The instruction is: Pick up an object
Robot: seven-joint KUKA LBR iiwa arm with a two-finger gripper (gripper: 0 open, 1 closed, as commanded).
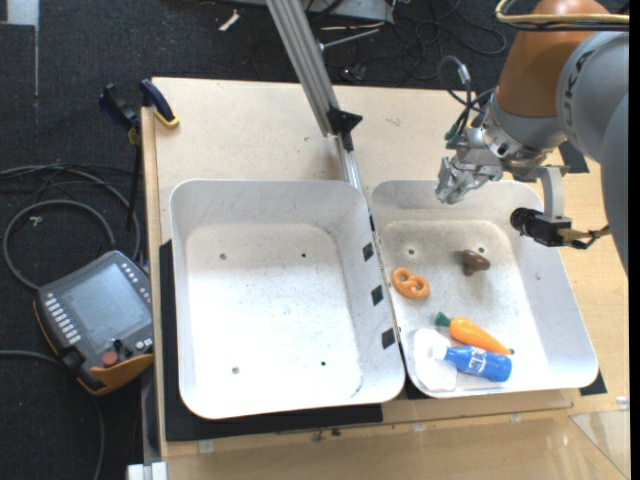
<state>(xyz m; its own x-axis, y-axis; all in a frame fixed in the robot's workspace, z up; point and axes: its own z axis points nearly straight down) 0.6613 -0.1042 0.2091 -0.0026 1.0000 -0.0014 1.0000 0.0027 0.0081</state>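
Nearest me, a blue bottle point(480, 364) and a carrot point(478, 335) lie in the right bin point(560, 308) — untouched. Farther back, the gripper point(456, 184) hangs above, holding nothing — open or closed, I cannot tell. Picking comes next.

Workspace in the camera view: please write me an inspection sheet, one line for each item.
Surface: a light wooden bench bears the left bin and the right bin, side by side.
Job's things: all in the right bin: a pretzel, a brown lump, a carrot, a blue bottle and a white piece under its end.
Clutter: nothing seen in the left bin.
Grippers: the gripper hangs over the right bin's far rim, holding nothing that I can see.
Cables: black cables on the floor at left.
Surroundings: a teach pendant at left; a metal rail slants over the bench.
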